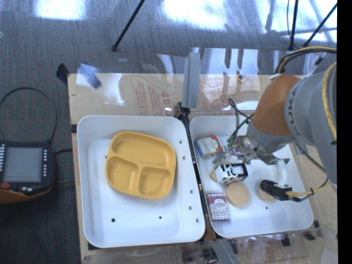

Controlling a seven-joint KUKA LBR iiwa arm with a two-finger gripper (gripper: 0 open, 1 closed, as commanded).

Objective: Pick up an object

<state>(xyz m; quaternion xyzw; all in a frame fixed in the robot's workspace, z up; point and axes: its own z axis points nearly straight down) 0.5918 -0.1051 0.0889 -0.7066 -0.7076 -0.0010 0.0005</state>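
Two shallow white bins are sitting side by side on the bench, and the right bin (300,216) is serving as the landmark for everything else. Reaching in over its far right corner, the grey arm (308,111) with its orange band is bending down toward the bin's middle. Just beside the right bin, touching along the shared edge, the left bin (99,224) is carrying a yellow divided plate (141,164) lying flat, well apart from the right bin's contents. Inside the right bin, near its middle, the gripper (234,161) is hanging directly over a small black-and-white carton (230,172); whether it is gripping the carton cannot be told from this slanted view. A small snack packet (208,145) is lying in the bin's far left part, near the gripper. A red box (218,206) is resting against the bin's near left wall. A tan round disc (238,194) is lying just beside the red box, on the side toward the bin's middle, close under the carton. Another round tan piece (267,196) is showing toward the bin's right, partly hidden by a black part of the tool.
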